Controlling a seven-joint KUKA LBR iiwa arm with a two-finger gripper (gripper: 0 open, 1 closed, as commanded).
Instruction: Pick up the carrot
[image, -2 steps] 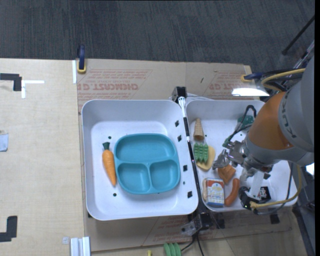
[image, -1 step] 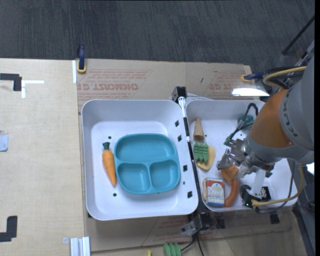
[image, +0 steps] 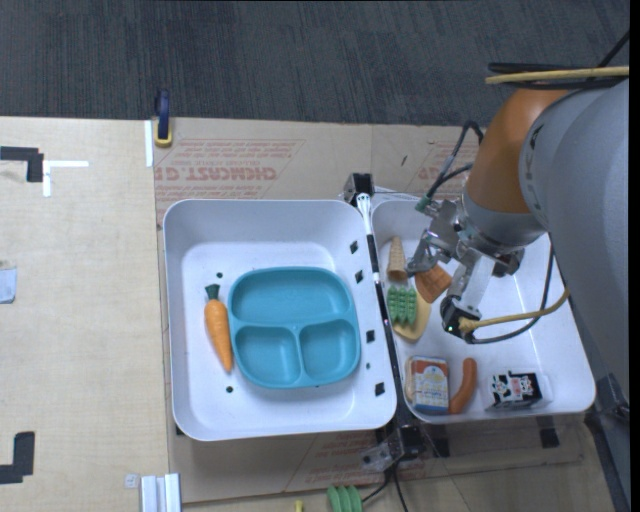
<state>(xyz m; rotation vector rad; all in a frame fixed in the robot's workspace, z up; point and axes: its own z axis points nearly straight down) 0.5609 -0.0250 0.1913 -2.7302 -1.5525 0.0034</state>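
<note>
the carrot (image: 218, 331) lies in the left bin (image: 270, 412) just beside the blue tray (image: 296, 327), well apart from the gripper (image: 437, 262), which hangs over the right bin (image: 560, 345) among toy food, likely mid-approach, its grip unclear from here.

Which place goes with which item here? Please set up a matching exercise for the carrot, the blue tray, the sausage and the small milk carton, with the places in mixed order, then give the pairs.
Items:
1. carrot
2. blue tray
3. sausage
4. milk carton

Places:
A. right bin, near corner, right of the sausage
B. left bin, lying against the tray's left side
C. right bin, beside the small printed box
D. middle of the left bin

Pairs: 1-B, 2-D, 3-C, 4-A
</note>
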